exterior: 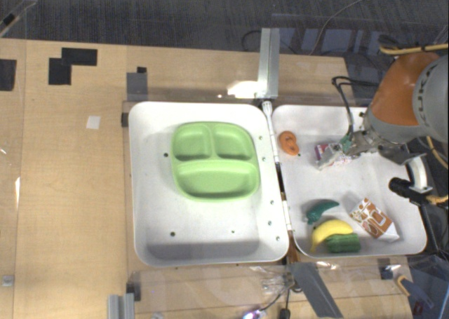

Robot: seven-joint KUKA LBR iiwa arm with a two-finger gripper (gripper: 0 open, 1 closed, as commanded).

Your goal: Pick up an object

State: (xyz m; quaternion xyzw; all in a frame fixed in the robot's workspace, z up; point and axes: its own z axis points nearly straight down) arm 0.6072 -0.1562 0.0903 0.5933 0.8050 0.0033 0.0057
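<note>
Gripper (351,144) is low in the far part of the right bin (309,183), at the end of the grey arm (429,104) with its orange band (393,94). Whether it is closed or released, I cannot tell; the tip is small and partly mixed with the thing next to it.

Just to the left of the gripper lies a crumpled packet (328,154), silver with some pink, and its right end seems to touch the tip. It rests on the bin floor, and I cannot see it between the gripper's two sides.

Further left of the gripper, beyond the packet and near the wall between the bins, is a small orange object (288,142), apart from the packet.

Toward the near side from the gripper, well apart from it, there is a white and orange bag (372,218). To the left of this bag is a group of three: a teal object (321,209), a banana (331,229) just beside it, and a dark green object (343,243) touching the banana on its near side.

Far to the left of the gripper, across the wall, the left bin (156,226) holds a light green plate (214,160) with three compartments. It lies flat in the middle of that bin.
</note>
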